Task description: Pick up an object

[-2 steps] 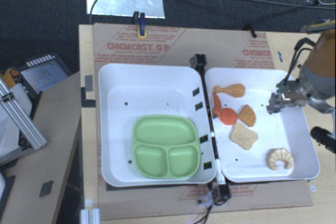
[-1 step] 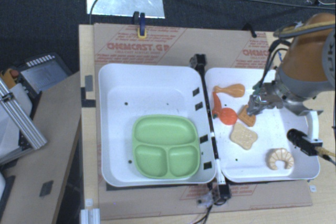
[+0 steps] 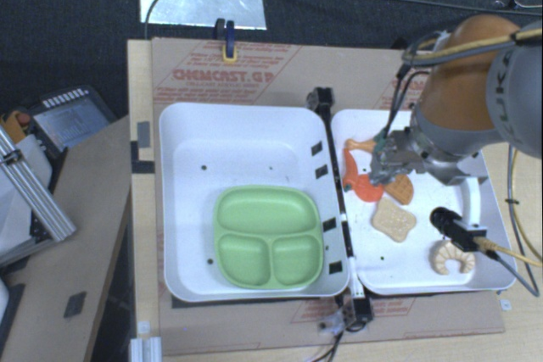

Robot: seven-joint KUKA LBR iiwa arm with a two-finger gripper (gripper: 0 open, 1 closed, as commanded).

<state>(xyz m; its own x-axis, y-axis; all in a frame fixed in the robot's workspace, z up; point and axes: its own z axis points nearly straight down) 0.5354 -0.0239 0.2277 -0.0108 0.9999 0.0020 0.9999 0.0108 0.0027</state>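
One fixed camera looks down at a slant from above the bench (image 3: 254,64), taking in both white bins (image 3: 182,182).

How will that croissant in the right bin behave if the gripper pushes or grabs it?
The croissant looks like a small moulded toy, so probably light and stiff. Its curved, ridged shape may slide or spin when pushed rather than roll. It lies near the right bin front wall, which could crowd the gripper.

The two bins (image 3: 246,127) are white. In the left bin lies a pale green divided plate (image 3: 268,236). Right of this plate are an orange-red piece (image 3: 365,186), a tan toast slice (image 3: 394,221) and a cream croissant (image 3: 452,257).
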